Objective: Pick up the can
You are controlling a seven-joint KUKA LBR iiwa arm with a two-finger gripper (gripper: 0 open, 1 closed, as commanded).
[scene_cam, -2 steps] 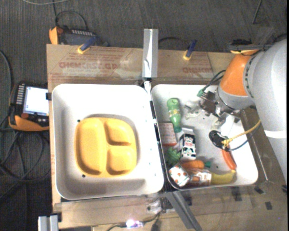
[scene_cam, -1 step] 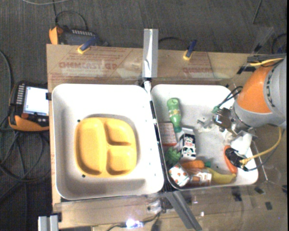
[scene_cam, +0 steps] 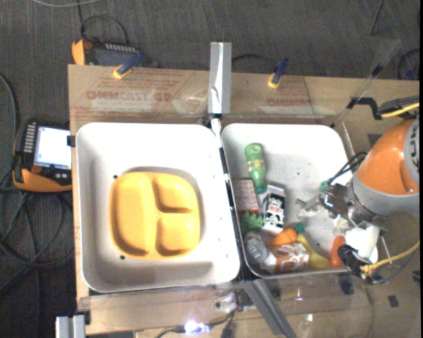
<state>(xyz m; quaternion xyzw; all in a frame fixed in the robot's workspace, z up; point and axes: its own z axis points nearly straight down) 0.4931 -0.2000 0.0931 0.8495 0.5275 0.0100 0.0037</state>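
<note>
A reddish-brown can [scene_cam: 245,194] lies along the left wall of the right bin [scene_cam: 296,138], between a green bottle [scene_cam: 254,160] and a small green item [scene_cam: 252,222]. My gripper [scene_cam: 323,203] hangs low over the right part of that bin, under the orange band of the arm [scene_cam: 389,171]. It is well to the right of the can, with a cow-patterned carton [scene_cam: 273,212] between them. Nothing shows in the gripper's grasp.
The right bin's front holds a carrot [scene_cam: 286,236], a clear bottle [scene_cam: 256,248], a brown package [scene_cam: 290,259], a yellow piece [scene_cam: 311,248] and an orange piece [scene_cam: 336,252]. The left bin [scene_cam: 92,189] holds a yellow compartment tray [scene_cam: 155,213].
</note>
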